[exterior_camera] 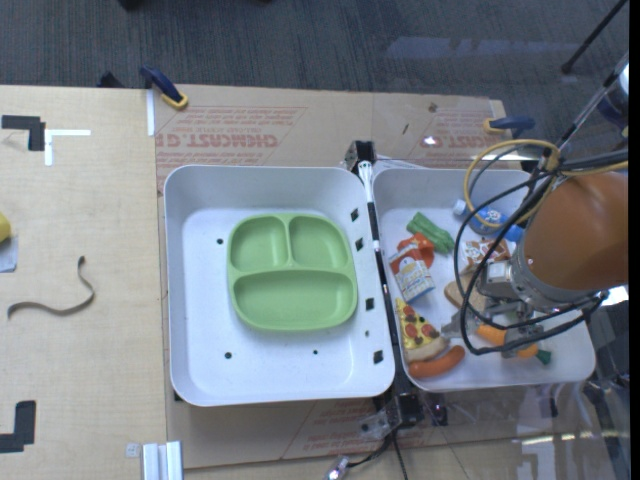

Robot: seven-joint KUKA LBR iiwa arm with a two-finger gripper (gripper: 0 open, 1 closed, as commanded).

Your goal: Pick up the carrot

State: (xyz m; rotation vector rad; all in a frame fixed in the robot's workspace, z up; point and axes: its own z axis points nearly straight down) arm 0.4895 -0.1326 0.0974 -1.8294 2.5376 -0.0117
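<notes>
Arm's orange band [585, 230] sits nearest the camera, big and high over the right bin [560, 370], hiding much of it. Below the band, grey wrist and looped black and yellow cables. Gripper [497, 320] points down into the right bin, near its front half. Jaw state: cannot tell, wrist and cables cover the tips.

Carrot [503, 337] lies just under and slightly front-right of the gripper, orange body with green end [542, 357] pointing right. Whether the gripper touches it: cannot tell. Not visibly held.

Left of the gripper: pizza slice [418, 332], close by. Front-left of the gripper: sausage [437, 364], near the bin's front wall. Further left and a bit back: small packet [412, 271] with red top, lying tilted. Behind that, a green piece [431, 232], a long flat vegetable shape. Behind the gripper, a blue-and-white item [489, 217] partly under the cables, too hidden to name. A tan flat thing [460, 294] just left of the gripper, partly covered.

Well left of the gripper: left bin [190, 298] with a green divided plate [293, 271], three compartments. Both bins sit on cardboard [250, 133]. Far left on the wooden bench [70, 368], a dark wavy cord [55, 298].
</notes>
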